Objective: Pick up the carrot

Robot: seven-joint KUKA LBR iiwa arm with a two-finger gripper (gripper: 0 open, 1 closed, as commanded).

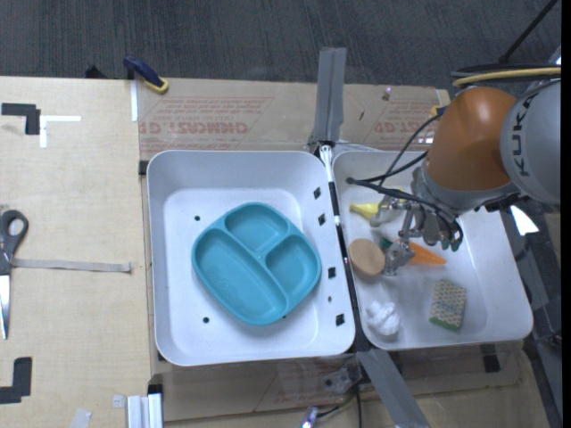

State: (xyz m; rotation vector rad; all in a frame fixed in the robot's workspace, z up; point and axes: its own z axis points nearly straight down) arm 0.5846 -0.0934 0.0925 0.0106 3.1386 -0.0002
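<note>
Two bins sit side by side on the bench. The left bin (169,266) has a tray (256,263) lying in the middle of it. The right bin (500,319) holds the carrot (423,257), with the gripper (399,253) right at its left end. A round thing (366,257) lies just left of the gripper. A sponge (448,304) lies in front of the carrot. Scissors (7,266) lie far left on the bench.

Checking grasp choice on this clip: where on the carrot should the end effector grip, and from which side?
Judging from its pose, take the carrot at mid-length from above, closing across its narrow width. It lies flat in the right bin, long axis roughly left to right, with the end effector at its left end and the round tan piece beyond.
</note>
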